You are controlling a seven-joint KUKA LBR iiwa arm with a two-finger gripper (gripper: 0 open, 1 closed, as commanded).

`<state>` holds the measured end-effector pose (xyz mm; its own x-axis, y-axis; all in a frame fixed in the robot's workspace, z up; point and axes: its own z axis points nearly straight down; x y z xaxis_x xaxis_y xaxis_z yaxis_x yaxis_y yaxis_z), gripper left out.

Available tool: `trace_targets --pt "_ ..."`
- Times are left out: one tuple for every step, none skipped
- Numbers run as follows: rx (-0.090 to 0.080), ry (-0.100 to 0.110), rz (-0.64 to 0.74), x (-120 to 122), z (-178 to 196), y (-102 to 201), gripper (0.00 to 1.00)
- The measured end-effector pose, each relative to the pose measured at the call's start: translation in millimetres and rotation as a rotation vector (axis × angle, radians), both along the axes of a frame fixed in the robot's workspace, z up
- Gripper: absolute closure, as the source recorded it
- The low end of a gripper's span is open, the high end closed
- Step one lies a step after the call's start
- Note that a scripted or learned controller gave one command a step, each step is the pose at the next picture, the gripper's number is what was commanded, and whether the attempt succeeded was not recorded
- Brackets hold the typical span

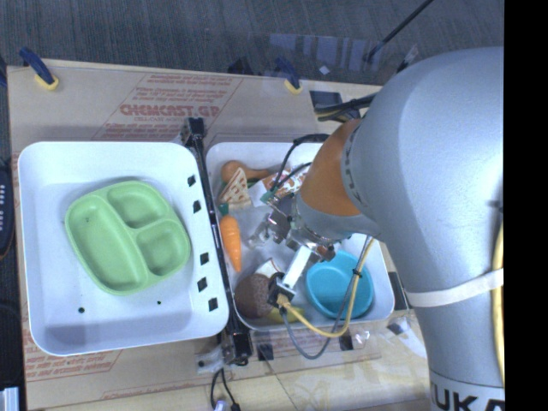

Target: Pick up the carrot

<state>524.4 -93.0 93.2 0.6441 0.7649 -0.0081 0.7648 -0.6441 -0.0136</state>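
Carrot point(231, 242) lying lengthwise along left wall of right bin point(257, 152), just beside divider, brown round item point(253, 294) near its lower end. Gripper point(278, 221) hovering just right of carrot; grip state impossible to judge, nothing seen held. Likely light, rigid, smooth toy; tapering, so gripping across thick middle looking safest.

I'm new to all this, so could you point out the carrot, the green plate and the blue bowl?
carrot point(231, 241), camera view, middle of its orange body.
green plate point(128, 236), camera view, central divider ridge.
blue bowl point(336, 288), camera view, inside of bowl.
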Motion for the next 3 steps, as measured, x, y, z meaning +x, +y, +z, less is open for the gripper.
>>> trace_targets --pt "-0.002 -0.003 -0.232 31.1 -2.4 2.0 0.0" --pt "-0.001 -0.008 -0.574 89.8 101.7 39.5 0.0" --pt "-0.008 0.004 -0.656 65.6 96.6 51.5 0.0"
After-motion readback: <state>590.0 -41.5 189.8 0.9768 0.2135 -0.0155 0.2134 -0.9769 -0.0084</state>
